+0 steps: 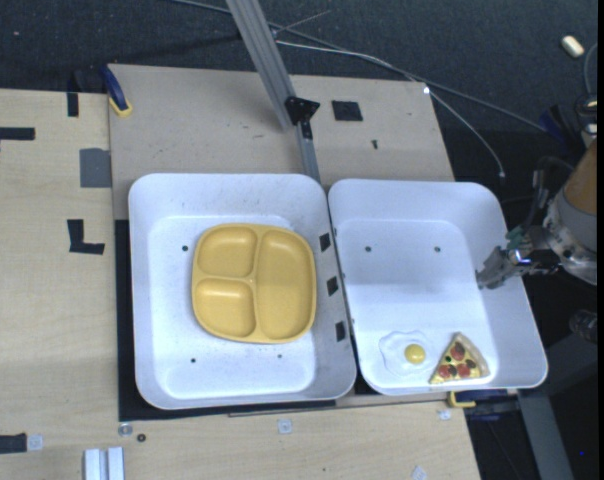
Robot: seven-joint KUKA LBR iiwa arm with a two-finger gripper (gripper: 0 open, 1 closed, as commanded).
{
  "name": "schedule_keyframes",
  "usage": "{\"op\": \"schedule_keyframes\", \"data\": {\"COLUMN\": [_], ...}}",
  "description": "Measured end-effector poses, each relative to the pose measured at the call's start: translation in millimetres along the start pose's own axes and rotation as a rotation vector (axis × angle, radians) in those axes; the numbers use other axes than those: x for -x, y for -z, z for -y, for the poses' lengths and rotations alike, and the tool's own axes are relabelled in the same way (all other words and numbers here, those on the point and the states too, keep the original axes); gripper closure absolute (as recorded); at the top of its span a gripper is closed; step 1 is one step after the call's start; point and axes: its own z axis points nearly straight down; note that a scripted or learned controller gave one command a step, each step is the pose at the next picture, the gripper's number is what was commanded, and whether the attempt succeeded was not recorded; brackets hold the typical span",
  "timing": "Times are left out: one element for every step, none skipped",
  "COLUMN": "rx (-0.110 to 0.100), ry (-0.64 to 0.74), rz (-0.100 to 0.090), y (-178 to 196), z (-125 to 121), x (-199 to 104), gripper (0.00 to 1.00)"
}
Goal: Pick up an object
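**Desk:** What is there to pick up, and where is it?

**Photographer:** Two toy foods lie in the near corner of the right bin [422, 203]: a fried egg [405, 352] and, just beside it, a pizza slice [460, 359]. Both sit below the gripper [494, 271] and toward the camera from it, the pizza nearer to it, the egg a little further left. Neither touches the tool.

**Desk:** And the gripper itself?

**Photographer:** It hangs at the right bin's right wall, at the end of the grey arm [572, 238] reaching in from the right. Nothing is between its tips. Whether they are spread or closed, I cannot tell; they are too small and dark here.

**Desk:** So which step is this?

**Photographer:** By my reading, the approach. No grasp is made yet.

**Desk:** What does the next move call for?

**Photographer:** Probably a shift toward the near corner, then a descent over the pizza slice or the egg. Both lie flat and close to the wall, so the tips likely need to come down square.

**Desk:** Anything else in frame?

**Photographer:** A yellow divided plate [253, 283] rests in the left bin [147, 268], well apart, left of the gripper.
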Motion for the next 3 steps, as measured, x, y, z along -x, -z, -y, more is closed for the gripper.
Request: {"op": "schedule_keyframes", "data": {"rx": [0.002,-0.003,-0.004], "ry": [0.001,0.005,0.005], "rz": [0.001,-0.002,-0.002], "y": [63,65,58], "z": [-1,-26,-35], "x": [-1,-51,-106], "gripper": [1.0,1.0,1.0]}}
